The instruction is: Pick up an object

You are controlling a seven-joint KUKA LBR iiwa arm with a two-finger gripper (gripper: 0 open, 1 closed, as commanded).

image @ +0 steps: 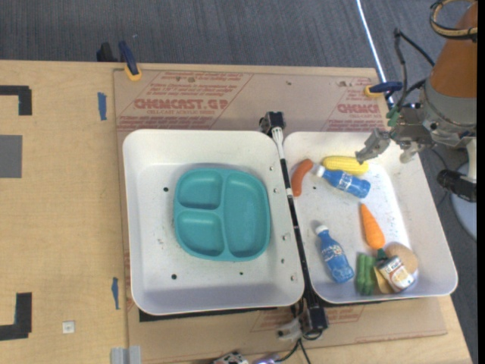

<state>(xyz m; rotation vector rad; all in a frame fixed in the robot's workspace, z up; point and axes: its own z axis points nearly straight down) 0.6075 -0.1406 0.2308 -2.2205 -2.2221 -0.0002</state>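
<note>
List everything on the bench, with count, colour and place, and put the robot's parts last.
Bins: 2, white, side by side on the bench; left bin, right bin.
Divided plate: 1, teal, middle of the left bin.
Sausage: 1, red-orange, right bin, by the far left wall.
Corn cob: 1, yellow, right bin, far end.
Bottles: 2, blue with white caps; one just in front of the corn, one near the front left.
Carrot: 1, orange, right bin centre.
Green item: 1, front of the right bin.
Can: 1, front right corner.
Bun-like item: 1, tan, behind the can.
Clamps: 2, blue and yellow, at the board's far corners.
Arm: 1, grey and orange, at right.
Gripper: 1, grey, above the right bin's far edge.
</note>
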